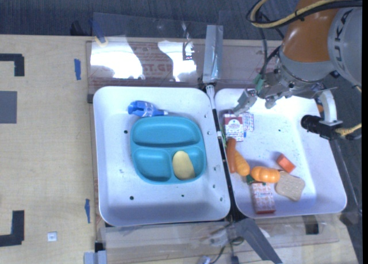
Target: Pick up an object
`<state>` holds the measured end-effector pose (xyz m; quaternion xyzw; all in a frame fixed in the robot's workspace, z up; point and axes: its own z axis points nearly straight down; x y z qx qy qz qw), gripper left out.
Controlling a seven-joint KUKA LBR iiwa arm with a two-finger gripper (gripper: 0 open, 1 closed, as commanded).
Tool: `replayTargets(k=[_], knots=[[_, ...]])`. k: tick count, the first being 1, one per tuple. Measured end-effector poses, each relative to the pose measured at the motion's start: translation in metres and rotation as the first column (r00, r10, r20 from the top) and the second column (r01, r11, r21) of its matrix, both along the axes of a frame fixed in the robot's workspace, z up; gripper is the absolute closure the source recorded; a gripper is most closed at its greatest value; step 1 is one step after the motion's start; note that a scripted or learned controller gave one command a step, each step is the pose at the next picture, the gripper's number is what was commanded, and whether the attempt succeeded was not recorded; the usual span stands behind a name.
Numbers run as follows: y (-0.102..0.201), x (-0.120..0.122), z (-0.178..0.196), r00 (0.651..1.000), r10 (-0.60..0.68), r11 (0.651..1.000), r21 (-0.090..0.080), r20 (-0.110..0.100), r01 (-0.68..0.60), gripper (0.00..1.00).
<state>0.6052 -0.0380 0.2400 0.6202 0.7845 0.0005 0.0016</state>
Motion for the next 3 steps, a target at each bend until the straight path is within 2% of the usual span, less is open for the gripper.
replayTargets(k=[1, 2, 3], knots=[[-0.067, -0.013, 0.006, 0.989, 0.145, 0.989, 0.000, -0.002, -0.145, 0.00], [-0.102, -0.052, -0.073, 0.986, 0.164, 0.987, 0.002, -0.008, -0.164, 0.00], [-0.083, -0.116, -0.140, 0.995, 0.099, 0.995, -0.003, 0.009, -0.099, 0.00]])
